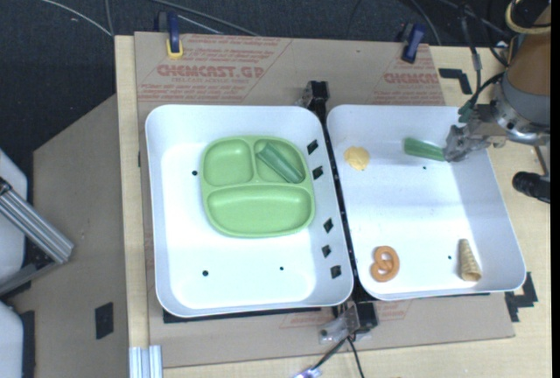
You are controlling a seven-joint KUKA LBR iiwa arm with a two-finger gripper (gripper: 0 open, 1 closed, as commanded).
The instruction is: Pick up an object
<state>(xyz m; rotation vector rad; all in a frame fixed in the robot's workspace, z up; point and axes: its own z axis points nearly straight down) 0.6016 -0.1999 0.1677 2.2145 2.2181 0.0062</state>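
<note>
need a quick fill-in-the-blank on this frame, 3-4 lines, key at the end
1. The green divided plate lies in the ____ bin.
2. The pretzel lies in the ____ bin.
3. The green object by the gripper lies in the ____ bin.
4. The cone lies to the ____ of the pretzel.

Missing words: left; right; right; right

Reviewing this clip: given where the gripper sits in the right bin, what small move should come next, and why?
Probably a short straight lift. The gripper sits low at the right end of the green piece in the right bin, seemingly touching it, though a grasp cannot be confirmed. Rising a little would show whether it comes along.
</note>
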